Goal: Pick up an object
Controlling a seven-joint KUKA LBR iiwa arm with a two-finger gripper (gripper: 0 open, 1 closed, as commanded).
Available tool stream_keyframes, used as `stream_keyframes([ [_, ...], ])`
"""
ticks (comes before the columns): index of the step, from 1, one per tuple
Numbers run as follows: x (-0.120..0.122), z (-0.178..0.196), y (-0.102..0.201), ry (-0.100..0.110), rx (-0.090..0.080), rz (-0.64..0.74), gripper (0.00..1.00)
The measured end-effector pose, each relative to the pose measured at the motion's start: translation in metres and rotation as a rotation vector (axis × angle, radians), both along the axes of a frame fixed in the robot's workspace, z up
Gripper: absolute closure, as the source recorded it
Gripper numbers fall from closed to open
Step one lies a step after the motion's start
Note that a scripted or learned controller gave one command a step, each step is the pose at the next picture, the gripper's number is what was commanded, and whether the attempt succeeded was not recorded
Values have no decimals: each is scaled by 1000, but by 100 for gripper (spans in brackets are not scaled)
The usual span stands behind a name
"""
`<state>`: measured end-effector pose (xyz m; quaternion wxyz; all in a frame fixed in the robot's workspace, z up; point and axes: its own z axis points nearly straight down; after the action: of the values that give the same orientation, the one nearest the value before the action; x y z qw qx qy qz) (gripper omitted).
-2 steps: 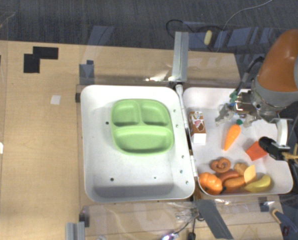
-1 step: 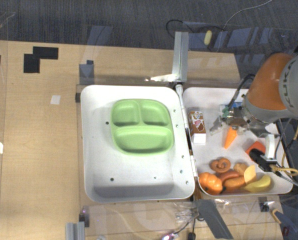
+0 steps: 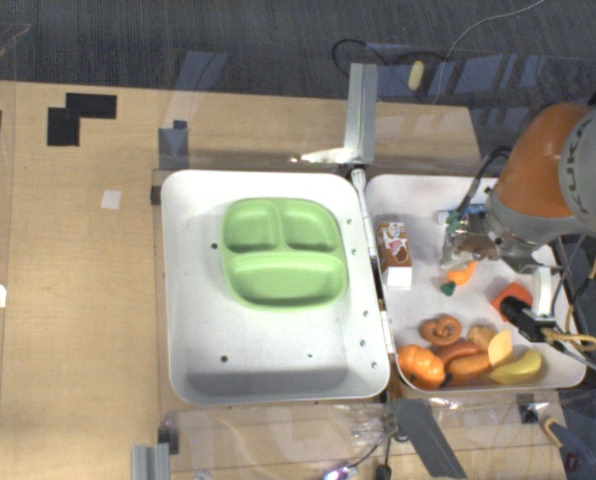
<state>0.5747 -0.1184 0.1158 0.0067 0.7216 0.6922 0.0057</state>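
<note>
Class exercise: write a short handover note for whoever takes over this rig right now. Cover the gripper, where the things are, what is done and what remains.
Gripper: low in the right bin, just above the toy carrot; grip unclear.
Things: carrot under the gripper; snack box at the bin's left wall; pretzel, orange and banana piled at the near edge.
Left bin: green divided plate.
Done: nothing visibly lifted.
Left: grasp and raise one object.

Single fixed camera above bench, looking down at a slant. Left bin (image 3: 178,298) and right bin (image 3: 418,193) both inside field, roughly centred. Arm (image 3: 553,173) entering from right. Moderate stand-off; bench surround visible.
</note>
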Motion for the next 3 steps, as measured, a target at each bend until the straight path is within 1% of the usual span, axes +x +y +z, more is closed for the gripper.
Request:
stream_keyframes([
  [1,0,0,0,0,0,0,0],
  [2,16,-26,-53,12,4,36,0],
  [3,86,31,-43,14,2,-48,0],
])
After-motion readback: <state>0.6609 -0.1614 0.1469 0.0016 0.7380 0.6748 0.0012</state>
